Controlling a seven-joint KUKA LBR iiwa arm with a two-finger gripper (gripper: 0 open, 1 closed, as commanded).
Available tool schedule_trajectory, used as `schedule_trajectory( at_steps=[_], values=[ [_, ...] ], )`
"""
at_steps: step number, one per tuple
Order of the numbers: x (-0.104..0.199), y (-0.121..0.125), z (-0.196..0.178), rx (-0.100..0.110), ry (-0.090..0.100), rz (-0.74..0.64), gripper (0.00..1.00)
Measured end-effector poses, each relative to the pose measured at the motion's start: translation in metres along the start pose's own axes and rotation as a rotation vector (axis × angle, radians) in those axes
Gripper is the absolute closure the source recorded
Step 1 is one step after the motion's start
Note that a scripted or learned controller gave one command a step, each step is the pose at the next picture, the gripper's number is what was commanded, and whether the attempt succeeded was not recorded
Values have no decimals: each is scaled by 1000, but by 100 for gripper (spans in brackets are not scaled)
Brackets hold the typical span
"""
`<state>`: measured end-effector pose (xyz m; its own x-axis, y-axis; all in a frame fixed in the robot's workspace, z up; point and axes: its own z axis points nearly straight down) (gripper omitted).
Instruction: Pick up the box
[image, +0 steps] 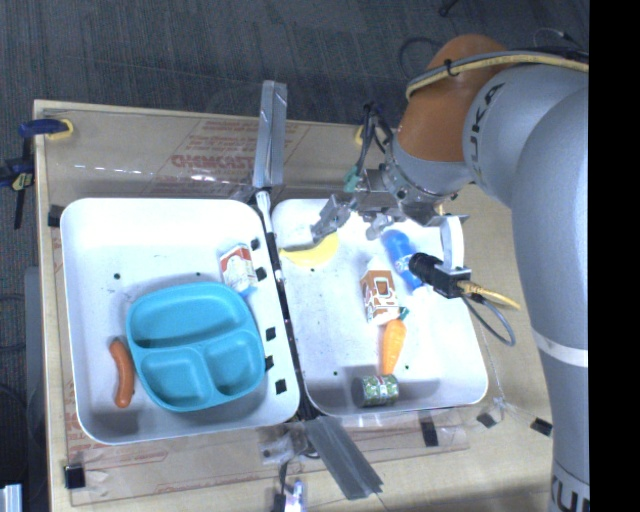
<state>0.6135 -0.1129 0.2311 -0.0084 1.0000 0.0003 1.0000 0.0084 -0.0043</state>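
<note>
Dark carpet surrounds a wooden bench carrying two white bins side by side. Grey arm with orange band comes in from the right, wrist bent down over the right bin's far edge. Left bin holds a blue divided tray, a sausage by its left side, and a small red-and-white carton near the divider. Claw hangs open above a yellow piece, nothing between its fingers. Brown-and-white box lies mid right bin, apart from the claw, beside a blue item. Carrot just below the box, small green can near the front wall.
</note>
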Motion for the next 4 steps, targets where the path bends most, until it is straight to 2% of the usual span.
schedule_trajectory(
  at_steps=[1, 2, 3, 4],
  values=[
    [69, -7, 40, 0, -1, 28, 0],
    [134, 4, 39, -3, -1, -23, 0],
    [124, 7, 39, -5, -2, 6, 0],
    [129, 24, 39, -2, 0, 5, 0]
  ],
)
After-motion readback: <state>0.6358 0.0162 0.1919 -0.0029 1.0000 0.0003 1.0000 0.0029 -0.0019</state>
